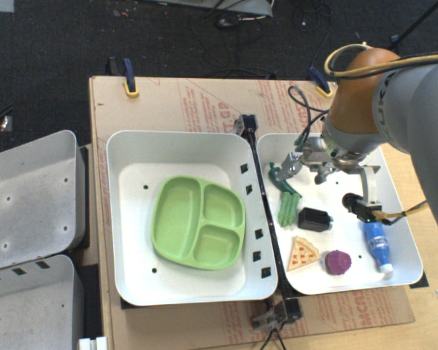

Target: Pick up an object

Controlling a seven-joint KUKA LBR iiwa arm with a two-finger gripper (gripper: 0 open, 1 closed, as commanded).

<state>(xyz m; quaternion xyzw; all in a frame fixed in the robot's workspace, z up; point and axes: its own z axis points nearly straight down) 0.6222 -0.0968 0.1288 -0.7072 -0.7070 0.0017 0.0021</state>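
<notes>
One green tray (198, 223) at frame centre; five items right: green stick (288, 208), black block (314, 219), pizza slice (302, 254), purple ball (338, 262), blue bottle (377, 246). Arm (394, 97) hangs over them; whether the tool (317, 165) is gripping, I cannot tell.

Red printing is seen on the brown cardboard sheet (204, 104) laid under the two bins. Beyond the far edge of the left bin (124, 217), a few large red characters are shown upside down and mirrored, and they cannot be read with certainty. Along the near right edge of the cardboard, further red lettering is seen, too small and skewed to be made out. No other text, label or number can be read.
</notes>
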